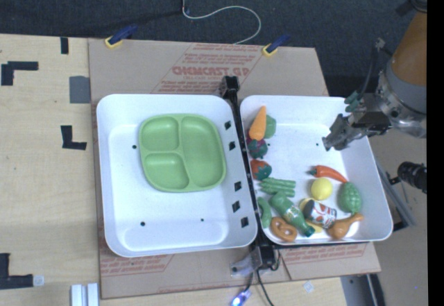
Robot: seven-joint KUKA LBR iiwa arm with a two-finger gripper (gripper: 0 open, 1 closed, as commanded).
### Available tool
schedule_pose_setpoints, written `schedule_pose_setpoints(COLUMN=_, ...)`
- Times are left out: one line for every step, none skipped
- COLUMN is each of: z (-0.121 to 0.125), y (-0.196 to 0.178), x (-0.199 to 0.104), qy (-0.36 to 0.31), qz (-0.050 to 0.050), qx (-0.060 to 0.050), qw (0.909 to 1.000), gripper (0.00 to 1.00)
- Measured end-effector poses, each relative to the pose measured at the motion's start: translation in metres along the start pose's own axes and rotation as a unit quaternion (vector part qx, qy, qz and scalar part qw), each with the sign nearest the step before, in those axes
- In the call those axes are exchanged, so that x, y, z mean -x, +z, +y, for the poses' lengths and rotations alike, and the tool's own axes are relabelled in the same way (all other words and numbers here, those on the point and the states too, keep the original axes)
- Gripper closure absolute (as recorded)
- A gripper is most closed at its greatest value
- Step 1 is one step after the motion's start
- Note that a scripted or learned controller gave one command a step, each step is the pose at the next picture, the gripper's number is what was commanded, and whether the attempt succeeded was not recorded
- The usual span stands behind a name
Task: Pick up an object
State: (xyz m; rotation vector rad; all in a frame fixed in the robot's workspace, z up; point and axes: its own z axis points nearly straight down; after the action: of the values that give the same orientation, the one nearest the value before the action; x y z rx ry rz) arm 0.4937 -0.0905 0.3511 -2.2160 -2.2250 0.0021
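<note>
The gripper (336, 139) hangs over the right bin (305, 112), near its right wall. Can't tell if it's open or shut; nothing seen in it. The toys sit low in the bin: red pepper (329, 173), lemon (321, 189), carrot (258, 123). They're packed close, so a grab may slip or bump 2 at once. Tan worktop (41, 180), cardboard under the bins, dark carpet behind.

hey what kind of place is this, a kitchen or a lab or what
Most likely a robotics lab bench, not a kitchen: a robot arm's gripper hangs over a white bin of toy food, a green divided plate sits in the other bin, and cardboard is clamped underneath.
</note>
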Motion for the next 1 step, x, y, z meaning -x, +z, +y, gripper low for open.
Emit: schedule_pose_setpoints(z=-0.0094, y=-0.1469, x=-0.0792, qy=-0.004, qz=0.001, qx=0.009, qw=0.9999, gripper=1.0)
